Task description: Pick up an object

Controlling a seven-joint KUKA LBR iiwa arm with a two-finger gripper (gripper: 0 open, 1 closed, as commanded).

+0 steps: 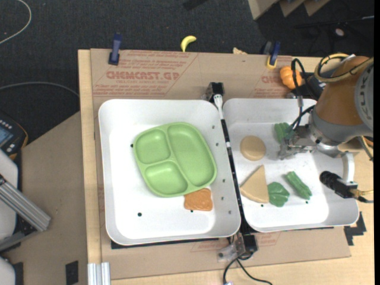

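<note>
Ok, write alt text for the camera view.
A grey and orange robot arm reaches from the right into the right white bin, its gripper beside a green piece. The left bin holds a green divided plate.

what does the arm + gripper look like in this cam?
The arm has an orange band over a grey wrist section, rounded in shape. Yellow and black cables loop above it near the top right. The gripper is a small grey metal assembly in the right bin. A black part sits beside the wrist.
</note>
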